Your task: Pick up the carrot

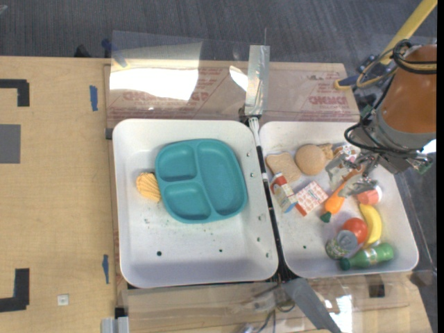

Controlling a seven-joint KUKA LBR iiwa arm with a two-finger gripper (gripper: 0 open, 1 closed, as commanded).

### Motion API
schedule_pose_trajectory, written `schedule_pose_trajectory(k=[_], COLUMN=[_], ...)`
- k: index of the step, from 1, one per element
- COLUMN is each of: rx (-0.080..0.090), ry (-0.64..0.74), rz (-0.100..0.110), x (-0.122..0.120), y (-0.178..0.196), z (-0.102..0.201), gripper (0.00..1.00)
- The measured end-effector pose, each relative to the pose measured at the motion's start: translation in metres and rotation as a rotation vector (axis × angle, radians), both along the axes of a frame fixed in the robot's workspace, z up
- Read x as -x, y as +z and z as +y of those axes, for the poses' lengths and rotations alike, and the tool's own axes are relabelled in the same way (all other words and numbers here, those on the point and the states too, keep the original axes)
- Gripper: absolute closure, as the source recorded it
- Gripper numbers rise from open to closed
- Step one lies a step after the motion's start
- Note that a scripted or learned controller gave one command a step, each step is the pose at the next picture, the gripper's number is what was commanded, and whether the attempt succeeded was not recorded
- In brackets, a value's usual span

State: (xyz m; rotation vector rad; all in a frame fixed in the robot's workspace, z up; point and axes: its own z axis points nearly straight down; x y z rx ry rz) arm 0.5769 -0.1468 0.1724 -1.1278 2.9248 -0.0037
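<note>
Carrot (pixel 334 204): small, orange, green-tipped, tilted, mid right bin (pixel 305 259), under gripper (pixel 352 174); jaw state cannot tell. Same bin: banana (pixel 372 222), tomato (pixel 354 228), bottle (pixel 368 257). Left bin (pixel 132 248): teal tray (pixel 201 180), shell (pixel 148 185).

Glossy plastic teal plate (pixel 201 180) — smooth white bins (pixel 132 207).

A grey carpeted floor (pixel 208 9) runs along the top. Below it lies the counter (pixel 52 186), a tan board marked with black corner brackets and bits of blue tape (pixel 93 97). A clear plastic sheet (pixel 173 82) behind the bins catches bright glare from overhead light.
</note>
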Motion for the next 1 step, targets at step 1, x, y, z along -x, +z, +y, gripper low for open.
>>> schedule_pose_trajectory(k=[1], rx=[-0.002], ry=[-0.07], rz=[0.0], x=[0.0481], y=[-0.0832], z=[0.0398], gripper=[1.0])
